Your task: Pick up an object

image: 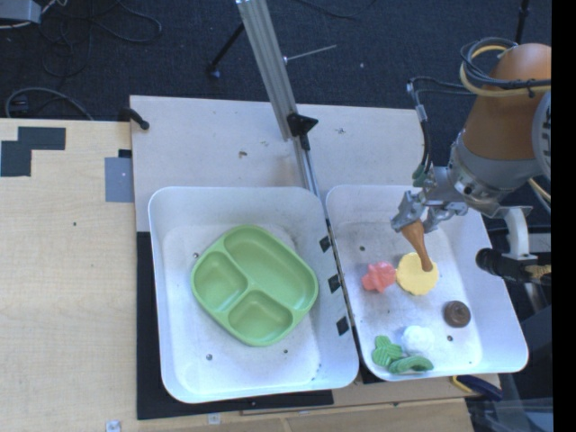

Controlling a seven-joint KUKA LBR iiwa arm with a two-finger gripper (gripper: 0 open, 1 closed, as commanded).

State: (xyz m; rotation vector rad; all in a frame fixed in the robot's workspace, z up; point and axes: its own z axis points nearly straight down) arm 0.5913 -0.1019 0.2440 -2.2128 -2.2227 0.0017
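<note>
Gripper (416,226) hangs over the right bin (504,349), pinching the top of a brown cone-like piece (419,246) that slants down from between its fingers, its lower end over the yellow disc (418,277). That seems the object picked, and the tilt suggests it is caught near one end rather than at its middle, so it hangs loosely. Whether its tip touches the disc or clears it is hard to judge from this slanted view. Just left of the disc lies a pink piece (379,277); nearer the bin's front sit a green piece (396,358) and a white lump (418,337), touching or nearly so, and a small brown round thing (457,313) rests apart toward the right wall. The left bin (180,367) holds a green tray (255,284) with three compartments, lying flat. The arm's body covers the right bin's far corner, and the gripper's own frame hides how deep the cone sits in the grip.
</note>
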